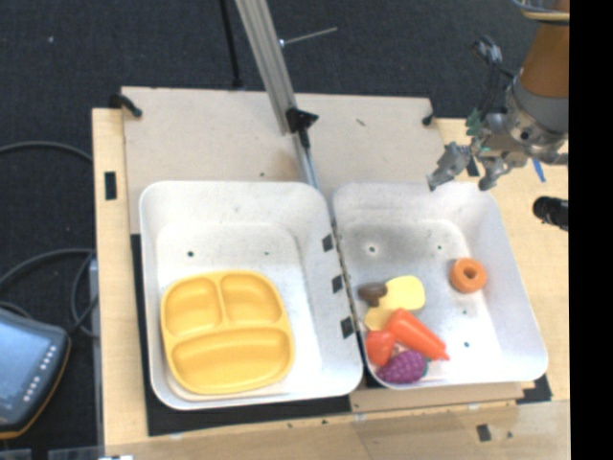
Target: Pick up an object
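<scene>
My gripper (466, 172) hangs above the far rim of the right bin (498, 223), its two fingers spread apart with nothing between them. In that bin an orange ring (468, 275) lies alone toward the right side, well in front of the gripper. Near the bin's front left corner several toy foods are bunched together: a yellow piece (402, 294), a small brown piece (372, 292), an orange carrot (418, 333), a red piece (379, 349) and purple grapes (405, 366).
The left bin (239, 218) holds a yellow divided tray (226, 331). A slanted metal pole (273, 60) rises behind the bins, meeting the bench near their shared wall. A dark device (27, 372) lies at the far left, off the bench.
</scene>
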`<action>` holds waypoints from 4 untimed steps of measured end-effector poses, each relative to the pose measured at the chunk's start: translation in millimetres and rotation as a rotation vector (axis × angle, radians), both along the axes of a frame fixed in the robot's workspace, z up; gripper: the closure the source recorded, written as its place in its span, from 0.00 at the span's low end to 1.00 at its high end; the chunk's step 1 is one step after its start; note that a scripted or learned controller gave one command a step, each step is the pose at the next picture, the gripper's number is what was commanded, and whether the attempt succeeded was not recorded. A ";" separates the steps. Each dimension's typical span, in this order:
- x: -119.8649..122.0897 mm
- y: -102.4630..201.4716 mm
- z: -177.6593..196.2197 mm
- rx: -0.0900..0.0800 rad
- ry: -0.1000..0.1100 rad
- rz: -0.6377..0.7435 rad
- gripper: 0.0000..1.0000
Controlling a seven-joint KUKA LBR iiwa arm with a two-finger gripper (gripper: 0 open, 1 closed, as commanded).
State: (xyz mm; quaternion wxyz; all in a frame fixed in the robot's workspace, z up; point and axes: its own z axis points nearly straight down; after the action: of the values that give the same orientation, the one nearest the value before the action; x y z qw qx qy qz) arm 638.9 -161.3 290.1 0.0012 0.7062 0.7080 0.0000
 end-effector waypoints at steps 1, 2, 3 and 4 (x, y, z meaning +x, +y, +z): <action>49.4 52.3 -140.2 0.001 0.008 0.001 0.00; -39.8 105.0 -85.9 0.001 0.002 0.001 0.00; -43.5 122.2 -89.1 0.004 0.002 0.002 0.00; -42.3 118.5 -63.0 0.002 -0.002 0.000 0.00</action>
State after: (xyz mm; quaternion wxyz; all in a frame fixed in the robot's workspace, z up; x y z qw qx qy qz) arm 596.6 -42.8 227.1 0.0014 0.7063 0.7079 0.0015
